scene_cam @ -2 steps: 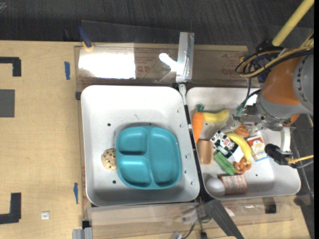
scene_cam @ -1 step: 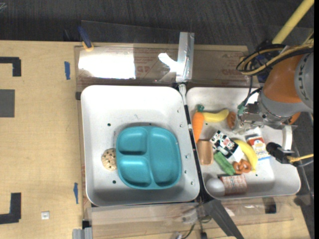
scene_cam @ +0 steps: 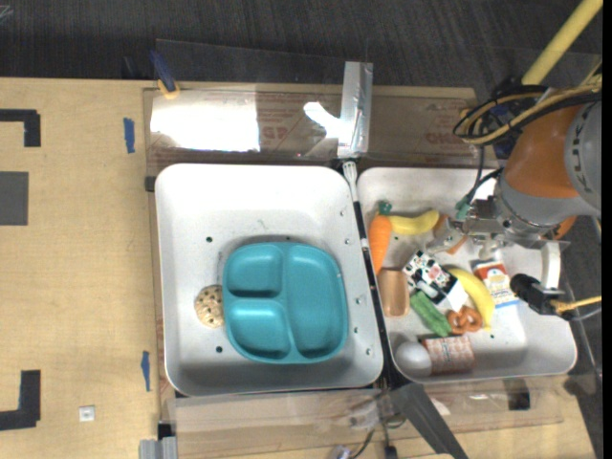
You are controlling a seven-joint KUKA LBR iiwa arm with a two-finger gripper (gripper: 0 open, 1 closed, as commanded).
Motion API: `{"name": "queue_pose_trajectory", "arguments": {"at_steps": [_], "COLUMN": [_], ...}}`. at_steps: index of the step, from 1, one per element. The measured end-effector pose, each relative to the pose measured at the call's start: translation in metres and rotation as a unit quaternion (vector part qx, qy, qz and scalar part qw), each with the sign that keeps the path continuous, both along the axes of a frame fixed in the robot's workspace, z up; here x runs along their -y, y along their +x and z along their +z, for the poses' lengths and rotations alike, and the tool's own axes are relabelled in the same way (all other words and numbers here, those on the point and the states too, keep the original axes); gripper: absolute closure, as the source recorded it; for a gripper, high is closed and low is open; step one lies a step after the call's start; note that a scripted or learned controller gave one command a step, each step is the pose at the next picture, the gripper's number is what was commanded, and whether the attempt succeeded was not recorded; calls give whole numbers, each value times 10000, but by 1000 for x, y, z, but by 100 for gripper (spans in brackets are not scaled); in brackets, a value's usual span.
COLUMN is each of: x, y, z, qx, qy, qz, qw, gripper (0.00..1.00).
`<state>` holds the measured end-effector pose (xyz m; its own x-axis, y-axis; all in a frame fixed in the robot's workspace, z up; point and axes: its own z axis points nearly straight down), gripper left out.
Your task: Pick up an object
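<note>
White plastic bins, 2 of them, sit side by side on the table (scene_cam: 76, 256). The left bin (scene_cam: 182, 208) has a teal divided plate (scene_cam: 284, 300) in the middle, with a cookie (scene_cam: 209, 306) touching its left edge.

All the clutter is in the right bin (scene_cam: 555, 347). At the far left corner an orange carrot (scene_cam: 380, 241) lies next to a yellow banana (scene_cam: 416, 223). Just near of the carrot there's a tan cylinder (scene_cam: 393, 292), and a black-and-white patterned toy (scene_cam: 427, 275) beside that. A second banana (scene_cam: 475, 295) runs diagonally through the middle, with a green vegetable (scene_cam: 430, 312) and a pretzel (scene_cam: 464, 320) by it, and a small red-and-white carton (scene_cam: 495, 282) to its right. A can (scene_cam: 448, 354) lies on its side at the near edge.

The grey arm with the orange band (scene_cam: 535, 161) hangs over the far right part of that bin. The gripper (scene_cam: 457, 229) sits just right of the far banana, and I honestly can't tell how wide it's set or whether it has anything.
</note>
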<state>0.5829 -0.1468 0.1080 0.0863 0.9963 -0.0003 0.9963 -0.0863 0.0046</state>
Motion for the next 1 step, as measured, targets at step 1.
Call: {"name": "queue_pose_trajectory", "arguments": {"at_steps": [1], "x": [23], "y": [48], "z": [-22], "qx": [-1], "qy": [-1], "qz": [6], "qw": [10000], "gripper": [0]}}
